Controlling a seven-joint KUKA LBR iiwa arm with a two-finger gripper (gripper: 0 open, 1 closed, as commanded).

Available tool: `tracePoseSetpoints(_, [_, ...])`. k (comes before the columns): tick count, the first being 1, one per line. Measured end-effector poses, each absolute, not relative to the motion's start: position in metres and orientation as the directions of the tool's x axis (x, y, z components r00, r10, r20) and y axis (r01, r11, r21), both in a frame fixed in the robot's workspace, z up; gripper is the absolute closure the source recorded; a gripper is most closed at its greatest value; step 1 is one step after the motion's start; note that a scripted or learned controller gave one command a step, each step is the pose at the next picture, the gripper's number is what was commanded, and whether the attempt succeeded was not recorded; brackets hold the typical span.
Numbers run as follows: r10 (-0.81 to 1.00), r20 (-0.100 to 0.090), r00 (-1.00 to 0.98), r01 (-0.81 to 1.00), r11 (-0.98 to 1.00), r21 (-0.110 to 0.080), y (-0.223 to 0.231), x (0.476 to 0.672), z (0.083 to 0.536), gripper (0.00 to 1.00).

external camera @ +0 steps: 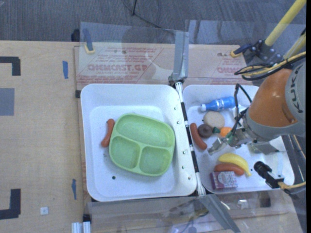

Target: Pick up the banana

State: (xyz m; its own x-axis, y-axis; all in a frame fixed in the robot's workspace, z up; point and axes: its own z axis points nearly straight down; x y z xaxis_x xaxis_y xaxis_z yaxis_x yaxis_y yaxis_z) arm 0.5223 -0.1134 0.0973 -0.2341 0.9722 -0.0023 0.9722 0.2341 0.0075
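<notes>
Camera view: the pincer [219, 144] hovers in the right bin [284, 176], just above-left of the banana [234, 161], which lies on a sausage [229, 168]. Whether it is apart, I cannot tell. Approach step, likely; next, descend over the banana.

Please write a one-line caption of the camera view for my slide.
Gripper hovers just above the banana in the right bin.

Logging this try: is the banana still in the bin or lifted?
In the bin: the banana lies on the right bin's floor, beside a sausage.
</notes>
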Motion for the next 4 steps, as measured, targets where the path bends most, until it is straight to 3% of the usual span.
tracePoseSetpoints(1, [0.985,-0.002,-0.174,0.985,0.174,0.006,-0.103,0.481,0.087,0.00])
tracePoseSetpoints(2, [0.985,-0.004,-0.171,0.985,0.171,0.011,-0.104,0.483,0.097,1.00])
tracePoseSetpoints(3, [0.999,-0.001,0.042,0.999,-0.042,0.001,-0.111,0.578,0.233,1.00])
tracePoseSetpoints(4, [0.998,0.000,0.068,0.998,-0.068,-0.003,0.046,0.543,0.254,1.00])
